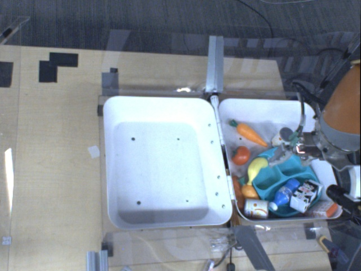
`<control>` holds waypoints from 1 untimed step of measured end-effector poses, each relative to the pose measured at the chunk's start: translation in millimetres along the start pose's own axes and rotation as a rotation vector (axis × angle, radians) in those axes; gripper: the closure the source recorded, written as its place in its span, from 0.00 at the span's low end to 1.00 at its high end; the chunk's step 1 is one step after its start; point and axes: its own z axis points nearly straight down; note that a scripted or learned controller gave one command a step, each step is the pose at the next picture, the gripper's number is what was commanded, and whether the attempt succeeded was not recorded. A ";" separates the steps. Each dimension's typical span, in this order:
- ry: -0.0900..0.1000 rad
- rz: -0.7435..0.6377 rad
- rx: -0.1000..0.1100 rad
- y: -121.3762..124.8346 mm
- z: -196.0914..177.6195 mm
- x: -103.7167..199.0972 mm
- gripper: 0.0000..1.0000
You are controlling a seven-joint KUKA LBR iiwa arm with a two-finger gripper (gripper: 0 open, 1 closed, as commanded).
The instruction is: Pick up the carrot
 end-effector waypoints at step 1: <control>0.001 -0.046 0.000 96.9 38.3 45.0 0.00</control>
